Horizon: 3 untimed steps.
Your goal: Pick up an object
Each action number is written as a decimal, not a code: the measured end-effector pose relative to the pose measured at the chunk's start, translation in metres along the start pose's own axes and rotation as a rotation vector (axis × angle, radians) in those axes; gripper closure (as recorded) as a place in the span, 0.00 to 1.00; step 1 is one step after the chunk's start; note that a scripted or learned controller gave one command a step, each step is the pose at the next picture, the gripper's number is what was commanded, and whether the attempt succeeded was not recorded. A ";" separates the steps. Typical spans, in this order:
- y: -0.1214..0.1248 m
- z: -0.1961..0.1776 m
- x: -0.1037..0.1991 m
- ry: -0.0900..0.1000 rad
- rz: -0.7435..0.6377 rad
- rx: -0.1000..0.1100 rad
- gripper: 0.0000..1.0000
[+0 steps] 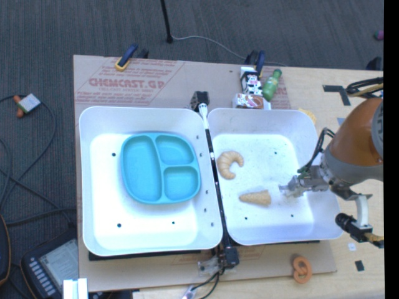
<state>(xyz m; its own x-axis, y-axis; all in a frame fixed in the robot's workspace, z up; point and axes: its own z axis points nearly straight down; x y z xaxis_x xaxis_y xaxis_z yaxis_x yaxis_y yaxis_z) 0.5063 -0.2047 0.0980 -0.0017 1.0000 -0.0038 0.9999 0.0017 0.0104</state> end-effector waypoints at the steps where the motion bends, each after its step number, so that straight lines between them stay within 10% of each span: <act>1: 0.034 -0.044 0.099 0.005 -0.001 0.010 1.00; 2: 0.130 -0.052 0.068 0.001 0.001 0.009 1.00; 3: 0.053 -0.086 0.132 0.004 0.000 0.011 1.00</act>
<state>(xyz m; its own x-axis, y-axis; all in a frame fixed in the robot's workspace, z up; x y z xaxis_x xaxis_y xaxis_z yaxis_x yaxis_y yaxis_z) 0.5584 -0.0725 0.1843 -0.0012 1.0000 -0.0001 1.0000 0.0012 -0.0005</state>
